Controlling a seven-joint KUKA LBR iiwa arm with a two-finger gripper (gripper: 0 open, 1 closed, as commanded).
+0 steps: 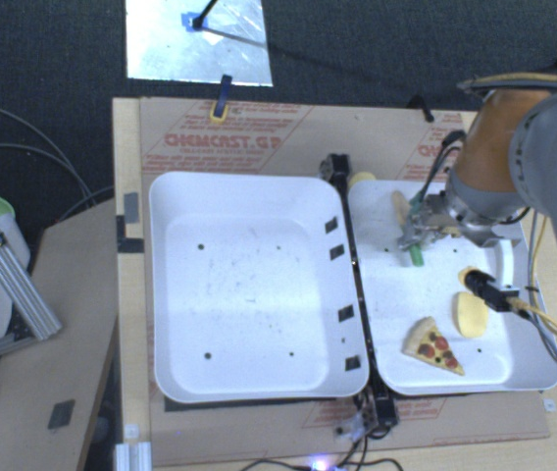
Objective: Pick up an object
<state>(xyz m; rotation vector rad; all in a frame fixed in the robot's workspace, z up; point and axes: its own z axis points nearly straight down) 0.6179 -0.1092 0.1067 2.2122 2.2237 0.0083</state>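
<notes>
While the grey arm (543, 155) leans in from the right edge of the table (259, 135), its hand (417, 238) hangs low over the far half of the right bin (386, 302), roughly midway between that bin's left and right walls. Whether the hand is open or closed cannot be told from this angle, and nothing can be made out as gripped. A small green piece (416, 255) shows just at the hand's near tip, against the bin floor; whether it is touching the hand or only lying under it is unclear. A tan elongated piece (399, 204) lies just beyond the hand, toward the bin's far wall. A pale yellow lump (362, 179) sits at the far left corner of the right bin, on or against the rim. A toy pizza slice (433, 345) lies near the bin's near edge, with red dots on its topping, and a yellow rounded piece (472, 314) lies beside it toward the right wall, the two apart. The left bin (249, 292) stands alongside, its right wall touching the right bin's left wall.
</notes>
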